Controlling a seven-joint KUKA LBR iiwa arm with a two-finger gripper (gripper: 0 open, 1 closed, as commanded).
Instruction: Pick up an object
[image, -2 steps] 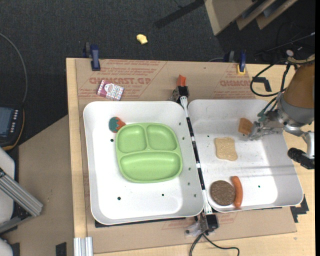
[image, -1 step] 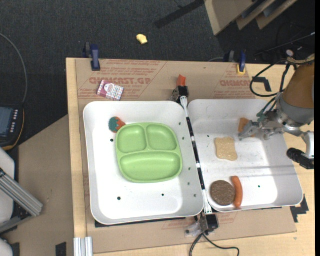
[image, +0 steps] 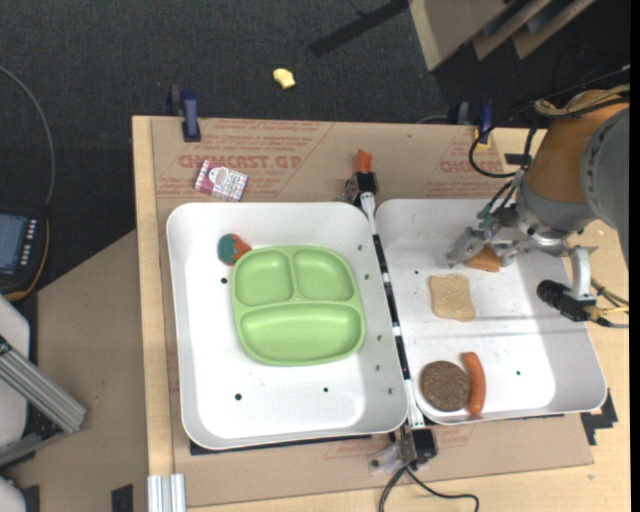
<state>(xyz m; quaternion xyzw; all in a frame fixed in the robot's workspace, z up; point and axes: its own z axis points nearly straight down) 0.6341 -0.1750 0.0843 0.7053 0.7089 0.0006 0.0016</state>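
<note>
In the right bin (image: 540, 385), my gripper (image: 484, 250) hangs low near the back, its fingers spread open. A small orange-brown food piece (image: 486, 263) lies on the bin floor right between and just below the fingertips; I cannot tell if they touch it. A tan slice of toast (image: 452, 297) lies a little in front and to the left. At the bin's front left corner sit a round brown patty (image: 445, 384) and an orange sausage (image: 475, 382) side by side.
The left bin (image: 195, 330) bears a green divided plate (image: 297, 304), with a small red and teal item (image: 233, 248) at its back left corner. A small patterned card (image: 221, 180) lies on the bench behind the left bin.
</note>
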